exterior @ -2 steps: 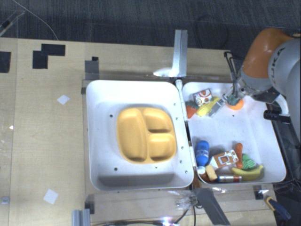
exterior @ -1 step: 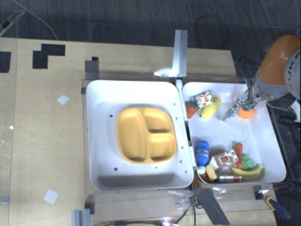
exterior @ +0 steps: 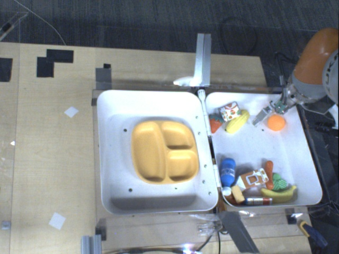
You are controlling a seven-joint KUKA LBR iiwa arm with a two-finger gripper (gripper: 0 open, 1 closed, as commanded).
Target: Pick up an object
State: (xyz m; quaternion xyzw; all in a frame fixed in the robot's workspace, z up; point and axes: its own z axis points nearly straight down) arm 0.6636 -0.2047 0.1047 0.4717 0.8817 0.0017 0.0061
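Wooden bench (exterior: pixel 47 157) holds two white bins (exterior: pixel 153 105) on a dark floor, and whether the gripper (exterior: pixel 279 107) by the orange ball (exterior: pixel 276 123) is wide or narrow cannot be told.

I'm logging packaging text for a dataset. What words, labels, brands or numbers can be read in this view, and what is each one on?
None can be read.
The small carton in the right bin has red and white print, too small to read.
The carton among the toys near the front has a picture panel, blurred.
The blue bottle has no legible label.
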